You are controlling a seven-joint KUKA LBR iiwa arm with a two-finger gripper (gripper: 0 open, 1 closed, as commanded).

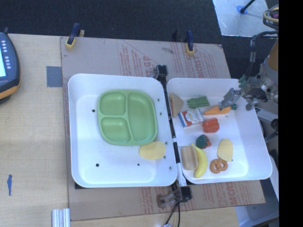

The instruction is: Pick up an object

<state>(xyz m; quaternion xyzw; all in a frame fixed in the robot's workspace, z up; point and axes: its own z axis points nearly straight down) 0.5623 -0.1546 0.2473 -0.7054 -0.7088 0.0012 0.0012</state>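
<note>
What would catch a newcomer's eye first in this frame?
Probably the green divided plate, lying in the left bin with a pale yellow piece at its lower right corner. Next comes the crowd of toy food in the right bin: a banana, a pretzel and a red pepper among others. The gripper sits at that bin's upper right, right beside an orange carrot.

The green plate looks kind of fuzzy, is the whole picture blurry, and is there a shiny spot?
In the camera view the whole picture is soft, so the green divided plate and the small toy foods lack crisp edges. The left white bin looks bright and washed out. The gripper by the carrot is blurry too.
</note>
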